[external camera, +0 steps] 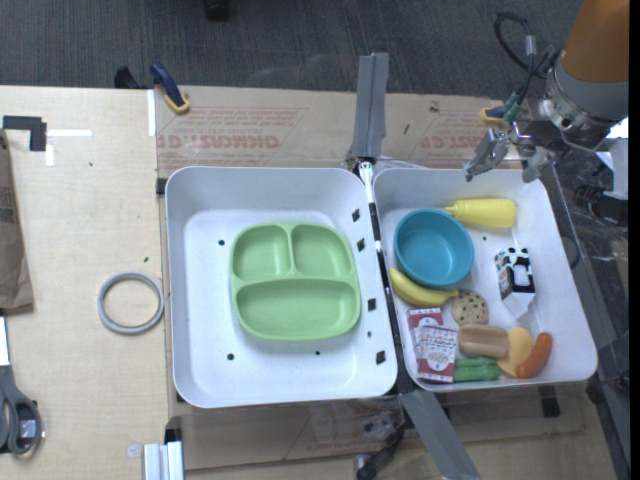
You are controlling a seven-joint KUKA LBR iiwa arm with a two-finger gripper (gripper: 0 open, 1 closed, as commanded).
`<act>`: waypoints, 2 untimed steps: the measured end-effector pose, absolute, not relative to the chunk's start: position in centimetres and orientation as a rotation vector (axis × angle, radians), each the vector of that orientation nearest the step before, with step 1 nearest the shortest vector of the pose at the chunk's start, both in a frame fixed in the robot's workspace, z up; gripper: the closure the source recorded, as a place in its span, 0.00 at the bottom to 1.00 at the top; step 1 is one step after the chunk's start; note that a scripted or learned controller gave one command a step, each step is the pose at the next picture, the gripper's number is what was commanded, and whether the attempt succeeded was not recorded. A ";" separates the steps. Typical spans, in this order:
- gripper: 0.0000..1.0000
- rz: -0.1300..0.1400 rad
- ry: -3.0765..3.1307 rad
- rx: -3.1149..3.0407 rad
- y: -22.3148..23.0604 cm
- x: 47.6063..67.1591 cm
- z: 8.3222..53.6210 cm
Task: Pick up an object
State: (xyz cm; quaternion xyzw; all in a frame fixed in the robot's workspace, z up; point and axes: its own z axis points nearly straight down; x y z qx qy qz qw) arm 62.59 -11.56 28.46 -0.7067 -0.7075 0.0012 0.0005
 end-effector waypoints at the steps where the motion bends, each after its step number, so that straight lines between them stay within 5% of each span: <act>1: 0.00 0.004 -2.292 -2.147 -15.9 62.1 26.0; 2: 0.00 0.002 -2.392 -2.035 -15.7 62.1 13.9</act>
